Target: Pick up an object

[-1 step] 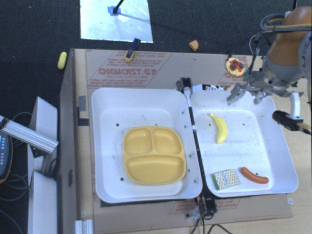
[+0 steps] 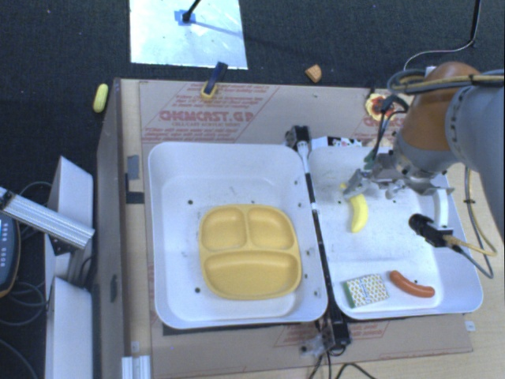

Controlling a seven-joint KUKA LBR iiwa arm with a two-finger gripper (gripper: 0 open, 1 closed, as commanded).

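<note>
A yellow banana (image 2: pixel 358 212) lies in the right bin (image 2: pixel 458 290), near its middle. My gripper (image 2: pixel 372 185) hangs just above the banana's upper end, at the far side of that bin. It stands open with nothing between its fingers. An orange sausage (image 2: pixel 411 284) lies near the bin's front edge. A green-and-white patterned block (image 2: pixel 365 290) rests left of the sausage.
A yellow divided plate (image 2: pixel 249 251) sits in the left bin (image 2: pixel 177 212). A black divider (image 2: pixel 312 212) runs between the two bins. On the floor beyond the bench lie a small yellow object (image 2: pixel 100 97) and an orange piece (image 2: pixel 313 73).
</note>
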